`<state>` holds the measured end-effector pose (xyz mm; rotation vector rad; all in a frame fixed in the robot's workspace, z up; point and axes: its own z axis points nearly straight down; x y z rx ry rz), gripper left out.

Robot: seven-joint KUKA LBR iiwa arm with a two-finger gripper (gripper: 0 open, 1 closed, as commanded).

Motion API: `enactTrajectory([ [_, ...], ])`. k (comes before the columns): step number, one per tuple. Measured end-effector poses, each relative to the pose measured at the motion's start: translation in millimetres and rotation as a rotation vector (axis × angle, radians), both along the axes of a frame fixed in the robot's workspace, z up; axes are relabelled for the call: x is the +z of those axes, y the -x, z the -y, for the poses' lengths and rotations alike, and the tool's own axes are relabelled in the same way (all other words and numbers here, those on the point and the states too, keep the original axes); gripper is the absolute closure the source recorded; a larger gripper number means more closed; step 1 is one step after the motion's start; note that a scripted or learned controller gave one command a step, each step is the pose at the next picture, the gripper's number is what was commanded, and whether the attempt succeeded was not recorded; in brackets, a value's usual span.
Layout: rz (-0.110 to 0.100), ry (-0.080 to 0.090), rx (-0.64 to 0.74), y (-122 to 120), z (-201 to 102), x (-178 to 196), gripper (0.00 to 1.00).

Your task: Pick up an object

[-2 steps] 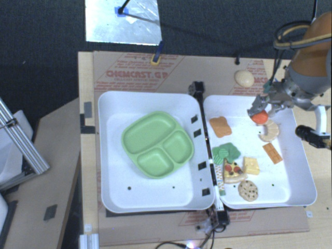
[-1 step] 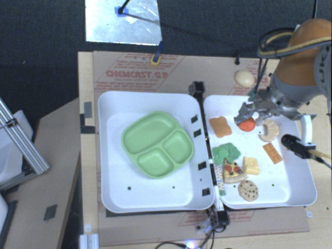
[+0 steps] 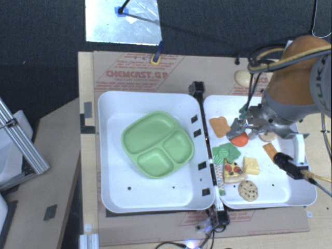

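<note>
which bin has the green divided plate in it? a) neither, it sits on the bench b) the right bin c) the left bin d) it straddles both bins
c: the green divided plate lies flat inside the left bin, while the right bin holds the small toy food pieces such as the cookie and the pizza slice.

Left bin (image 3: 111, 139) open around green tray (image 3: 157, 144), right bin (image 3: 301, 191) crowded with toy food (image 3: 234, 162), arm (image 3: 298, 82) overhead
</note>
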<state>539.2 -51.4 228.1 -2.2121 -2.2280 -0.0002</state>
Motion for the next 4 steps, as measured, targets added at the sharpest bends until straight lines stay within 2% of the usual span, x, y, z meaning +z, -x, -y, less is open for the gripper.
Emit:
enactTrajectory([
  [1,-0.002,0.000,0.001,34,-40,-13,1.00],
  [2,0.001,0.000,0.001,46,-69,-12,1.00],
  [3,0.004,0.001,-0.006,54,-62,6,1.00],
  [4,0.000,0.001,-0.005,51,-69,-14,1.00],
])
